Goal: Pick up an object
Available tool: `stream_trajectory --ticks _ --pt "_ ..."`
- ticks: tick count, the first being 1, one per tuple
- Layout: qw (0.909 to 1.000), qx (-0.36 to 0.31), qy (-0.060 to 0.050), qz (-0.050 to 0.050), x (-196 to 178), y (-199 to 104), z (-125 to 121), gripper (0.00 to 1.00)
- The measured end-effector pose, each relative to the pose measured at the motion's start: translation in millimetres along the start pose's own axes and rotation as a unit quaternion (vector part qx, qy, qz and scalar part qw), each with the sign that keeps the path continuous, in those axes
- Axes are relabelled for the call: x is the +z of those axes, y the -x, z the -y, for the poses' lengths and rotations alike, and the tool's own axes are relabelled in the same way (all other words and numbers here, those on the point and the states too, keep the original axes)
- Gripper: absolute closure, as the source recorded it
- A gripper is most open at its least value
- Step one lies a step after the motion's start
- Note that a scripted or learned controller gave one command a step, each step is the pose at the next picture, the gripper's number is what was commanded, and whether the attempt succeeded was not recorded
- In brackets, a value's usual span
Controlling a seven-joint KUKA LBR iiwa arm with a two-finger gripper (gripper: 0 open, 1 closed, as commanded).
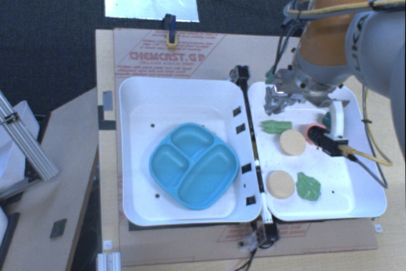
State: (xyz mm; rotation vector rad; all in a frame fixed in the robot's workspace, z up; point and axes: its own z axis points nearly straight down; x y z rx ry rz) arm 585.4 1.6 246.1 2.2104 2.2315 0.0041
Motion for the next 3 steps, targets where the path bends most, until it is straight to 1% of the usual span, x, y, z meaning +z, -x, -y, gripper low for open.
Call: stream_trajectory --ticks 2,3 --pt "1.0 0.0 0.0 0.0 25.4 -86.1 -40.9 1.0" --pt "1.0 0.002 0.0 0.001 24.8 -83.6 -40.2 0.0"
